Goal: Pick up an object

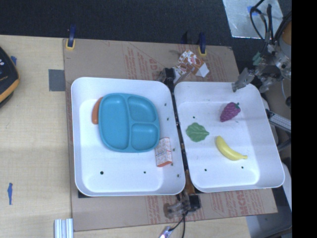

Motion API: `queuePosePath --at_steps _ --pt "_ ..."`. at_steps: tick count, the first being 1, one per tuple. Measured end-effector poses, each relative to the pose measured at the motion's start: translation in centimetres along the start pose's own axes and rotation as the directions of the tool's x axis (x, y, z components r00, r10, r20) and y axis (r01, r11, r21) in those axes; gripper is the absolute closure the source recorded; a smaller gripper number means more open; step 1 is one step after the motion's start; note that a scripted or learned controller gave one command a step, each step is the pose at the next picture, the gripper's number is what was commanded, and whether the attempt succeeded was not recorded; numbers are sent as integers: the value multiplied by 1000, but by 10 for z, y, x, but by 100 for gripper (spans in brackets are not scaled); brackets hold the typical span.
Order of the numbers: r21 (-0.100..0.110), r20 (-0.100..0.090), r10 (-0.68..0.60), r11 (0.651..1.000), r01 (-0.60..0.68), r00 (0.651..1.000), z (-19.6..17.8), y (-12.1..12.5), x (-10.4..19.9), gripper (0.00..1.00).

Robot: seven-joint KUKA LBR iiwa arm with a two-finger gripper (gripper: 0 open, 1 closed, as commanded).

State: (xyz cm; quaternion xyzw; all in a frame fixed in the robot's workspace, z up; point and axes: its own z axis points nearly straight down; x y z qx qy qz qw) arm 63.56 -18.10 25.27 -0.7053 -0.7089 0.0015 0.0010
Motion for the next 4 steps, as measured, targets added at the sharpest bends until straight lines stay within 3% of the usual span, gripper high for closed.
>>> queuePosePath --at_steps 1,2,3,4 --pt "2 0 0 1000 0 1000 161 -10 -2 0" --pt "1 0 -1 1000 1 1000 161 -94 7 0" --pt "3 1 -5 1000 5 1000 151 -94 6 100" --pt "-1 -2 -1 1000 1 1000 61 -54 142 100"
